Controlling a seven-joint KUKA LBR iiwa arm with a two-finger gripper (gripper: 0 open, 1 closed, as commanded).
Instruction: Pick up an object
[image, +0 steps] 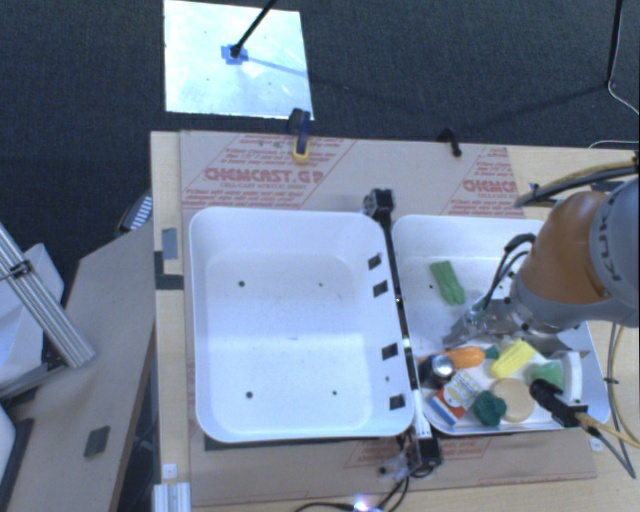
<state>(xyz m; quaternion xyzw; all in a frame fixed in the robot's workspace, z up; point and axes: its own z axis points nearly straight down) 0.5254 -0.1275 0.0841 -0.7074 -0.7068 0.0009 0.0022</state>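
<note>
A robotics laboratory, as I see it through my overhead camera. My bench is a plywood-coloured slab covered by a protective sheet printed "CHEMCAST GP", with two shallow white bins clamped side by side by black brackets. Dark carpet surrounds it. Aluminium framing stands at the left, a cable hangs at the upper right, and a grey industrial arm with an orange band reaches in from the right.
</note>
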